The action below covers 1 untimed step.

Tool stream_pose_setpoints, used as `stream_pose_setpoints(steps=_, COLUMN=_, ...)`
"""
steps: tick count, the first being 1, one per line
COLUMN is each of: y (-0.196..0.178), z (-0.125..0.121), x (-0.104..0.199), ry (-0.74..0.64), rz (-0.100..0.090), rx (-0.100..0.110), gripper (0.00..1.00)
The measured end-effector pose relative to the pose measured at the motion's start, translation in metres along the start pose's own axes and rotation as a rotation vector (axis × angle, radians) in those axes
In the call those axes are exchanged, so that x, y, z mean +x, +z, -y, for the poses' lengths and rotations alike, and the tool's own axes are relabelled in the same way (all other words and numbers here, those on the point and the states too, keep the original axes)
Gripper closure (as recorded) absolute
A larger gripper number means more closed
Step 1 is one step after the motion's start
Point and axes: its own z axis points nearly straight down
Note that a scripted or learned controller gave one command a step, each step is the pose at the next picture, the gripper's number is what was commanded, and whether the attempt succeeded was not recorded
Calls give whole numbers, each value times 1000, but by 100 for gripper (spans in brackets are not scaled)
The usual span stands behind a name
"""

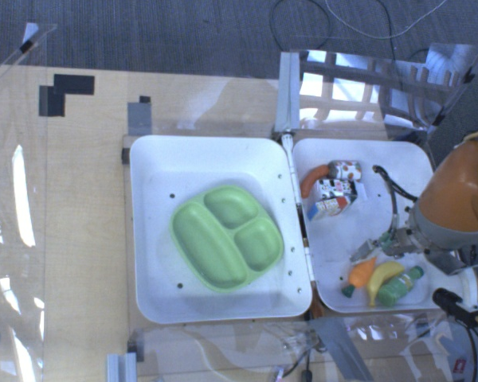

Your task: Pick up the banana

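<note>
The yellow banana lies near the front edge of the right bin. It sits between an orange carrot-like piece on its left and a green bottle on its right. My gripper reaches in from the right and hovers just above and behind the banana, close to the orange piece. Nothing shows in its grasp.
At the back of the right bin lie a small carton, an orange item and a spotted item. The left bin holds a green divided plate. Cables run along the right bin's front right.
</note>
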Motion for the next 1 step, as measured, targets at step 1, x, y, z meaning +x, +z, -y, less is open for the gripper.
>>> stream_pose_setpoints(steps=1, y=-23, z=6, x=-20, ry=-204, rz=-5, rx=8, gripper=0)
